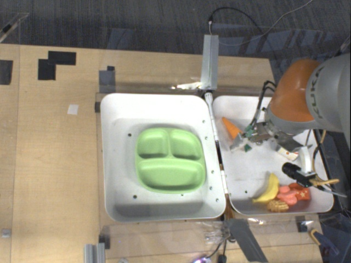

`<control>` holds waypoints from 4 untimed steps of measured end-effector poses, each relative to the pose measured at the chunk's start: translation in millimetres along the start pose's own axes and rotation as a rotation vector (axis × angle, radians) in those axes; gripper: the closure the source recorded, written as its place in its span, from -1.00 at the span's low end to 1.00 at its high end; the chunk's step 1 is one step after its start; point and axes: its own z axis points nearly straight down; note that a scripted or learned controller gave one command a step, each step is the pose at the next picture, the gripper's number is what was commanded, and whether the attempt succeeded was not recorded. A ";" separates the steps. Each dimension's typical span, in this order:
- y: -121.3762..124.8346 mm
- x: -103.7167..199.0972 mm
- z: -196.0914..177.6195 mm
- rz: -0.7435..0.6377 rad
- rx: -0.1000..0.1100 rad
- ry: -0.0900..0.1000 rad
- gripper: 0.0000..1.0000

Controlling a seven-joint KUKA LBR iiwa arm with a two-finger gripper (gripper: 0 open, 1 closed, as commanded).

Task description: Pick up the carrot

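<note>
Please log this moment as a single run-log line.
task: pick carrot | carrot: right bin, upper left | gripper: beside carrot, no grasp seen

**Gripper beside the carrot in the right bin**

The gripper point(243, 141) sits low in the right bin point(263, 193), just beside the carrot point(231, 128) — the carrot lies at its 11 o'clock, near the bin's left wall. At the bin's 5 o'clock corner: a banana point(267, 188), a red toy point(293, 193). The left bin point(118, 163) holds a green tray point(170, 159) — three compartments.
</note>
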 end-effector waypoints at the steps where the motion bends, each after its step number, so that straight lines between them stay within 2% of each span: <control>1: 49.5 -17.7 14.3 -0.244 0.009 0.001 -1.00; 2: 52.8 -16.4 1.2 -0.245 0.001 0.001 1.00; 3: 90.0 -26.9 -50.5 -0.490 0.011 0.002 1.00; 4: 80.3 -37.5 -55.3 -0.235 0.013 0.001 1.00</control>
